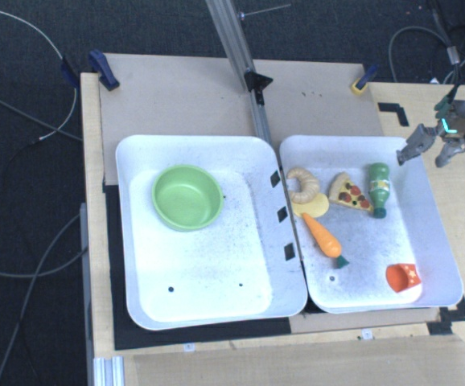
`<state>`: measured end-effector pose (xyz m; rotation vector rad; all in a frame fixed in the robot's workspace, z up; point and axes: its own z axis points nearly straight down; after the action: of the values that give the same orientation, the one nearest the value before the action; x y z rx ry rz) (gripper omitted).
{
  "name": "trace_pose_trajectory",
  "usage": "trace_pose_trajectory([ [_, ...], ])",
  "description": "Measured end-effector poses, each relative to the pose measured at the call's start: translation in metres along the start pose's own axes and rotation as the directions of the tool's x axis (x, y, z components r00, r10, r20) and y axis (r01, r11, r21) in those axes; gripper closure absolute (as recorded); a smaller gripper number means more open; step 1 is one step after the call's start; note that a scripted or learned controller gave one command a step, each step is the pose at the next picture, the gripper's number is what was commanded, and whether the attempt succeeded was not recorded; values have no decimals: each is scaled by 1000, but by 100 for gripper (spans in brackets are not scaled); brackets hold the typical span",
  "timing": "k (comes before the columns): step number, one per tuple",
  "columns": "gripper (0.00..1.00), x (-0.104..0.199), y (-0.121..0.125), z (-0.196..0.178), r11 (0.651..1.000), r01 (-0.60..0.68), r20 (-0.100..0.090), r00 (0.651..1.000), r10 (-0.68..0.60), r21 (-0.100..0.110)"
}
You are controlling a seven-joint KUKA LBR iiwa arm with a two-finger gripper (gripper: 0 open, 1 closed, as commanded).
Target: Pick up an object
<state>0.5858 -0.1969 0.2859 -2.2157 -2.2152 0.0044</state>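
Hovering at the right bin's (446, 240) upper right corner, your gripper (430, 149) has its fingers spread apart, clear of the green bottle (378, 188).

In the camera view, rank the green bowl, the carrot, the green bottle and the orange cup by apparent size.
Largest to smallest:
1. green bowl
2. carrot and green bottle, too alike to separate
3. orange cup

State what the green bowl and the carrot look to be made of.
Green bowl: probably moulded plastic, one even lime colour, smooth with a soft sheen on the rim. Carrot: likely toy plastic, uniform orange with a green tip and a smooth surface; rubber or foam cannot be ruled out from this view.
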Motion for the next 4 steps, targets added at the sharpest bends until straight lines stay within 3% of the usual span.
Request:
trace_pose_trajectory([
  [1, 0, 0, 1, -3, 1000, 0, 1, 1000, 0, -5],
  [2, 0, -1, 4, 61, 1000, -1, -1, 1000, 1, 6],
  [4, 0, 9, -5, 165, 1000, 0, -2, 1000, 0, 6],
])
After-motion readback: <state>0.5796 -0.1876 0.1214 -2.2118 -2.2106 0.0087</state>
